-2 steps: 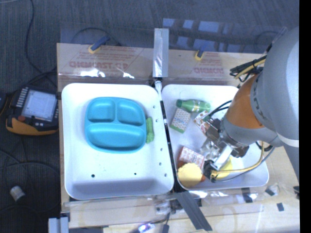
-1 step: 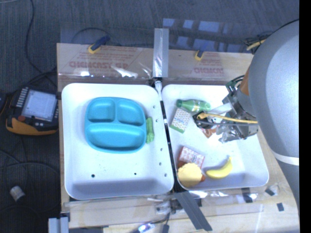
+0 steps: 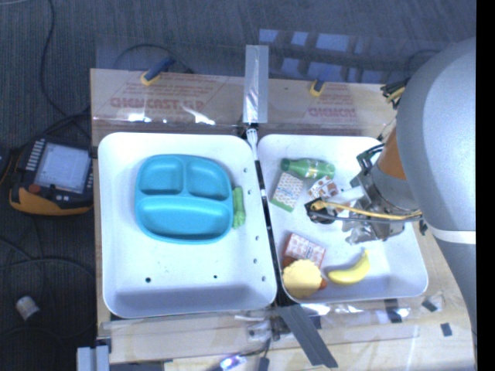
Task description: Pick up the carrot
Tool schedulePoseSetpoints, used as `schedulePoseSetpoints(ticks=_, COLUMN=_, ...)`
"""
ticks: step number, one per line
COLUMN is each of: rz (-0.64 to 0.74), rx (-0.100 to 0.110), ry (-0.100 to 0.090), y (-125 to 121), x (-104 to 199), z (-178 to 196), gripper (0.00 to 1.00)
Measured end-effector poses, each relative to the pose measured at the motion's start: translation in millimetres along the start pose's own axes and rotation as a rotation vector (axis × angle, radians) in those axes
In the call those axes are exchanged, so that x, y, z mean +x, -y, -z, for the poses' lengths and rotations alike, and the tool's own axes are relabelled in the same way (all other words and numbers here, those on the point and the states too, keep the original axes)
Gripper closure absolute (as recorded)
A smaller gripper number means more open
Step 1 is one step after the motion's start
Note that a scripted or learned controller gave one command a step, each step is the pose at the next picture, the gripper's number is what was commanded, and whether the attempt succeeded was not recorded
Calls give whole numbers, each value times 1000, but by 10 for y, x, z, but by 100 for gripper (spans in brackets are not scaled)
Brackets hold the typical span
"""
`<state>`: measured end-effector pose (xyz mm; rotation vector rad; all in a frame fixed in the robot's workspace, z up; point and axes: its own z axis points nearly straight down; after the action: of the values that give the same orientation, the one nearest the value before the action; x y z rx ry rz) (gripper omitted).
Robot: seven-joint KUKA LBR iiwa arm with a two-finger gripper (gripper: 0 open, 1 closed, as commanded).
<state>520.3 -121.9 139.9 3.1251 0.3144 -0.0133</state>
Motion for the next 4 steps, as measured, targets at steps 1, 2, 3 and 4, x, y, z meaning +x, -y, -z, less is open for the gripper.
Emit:
schedulePoseSetpoints(ticks=1, rz=0, rx=0, ry=-1, y=3, x=3, z=2, gripper=0)
schedulePoseSetpoints(ticks=2, rz=30, rx=-2, ry=-3, y=-798, x=311, z=1210, gripper=0)
schedulePoseSetpoints(ticks=3, rz=0, rx=-1, ry=-3, y=-548, x=-60, z=1701, gripper=0)
schedulePoseSetpoints(ticks=4, rz=370, rx=4, ry=-1, y=39, x=-260, z=-244, gripper=0)
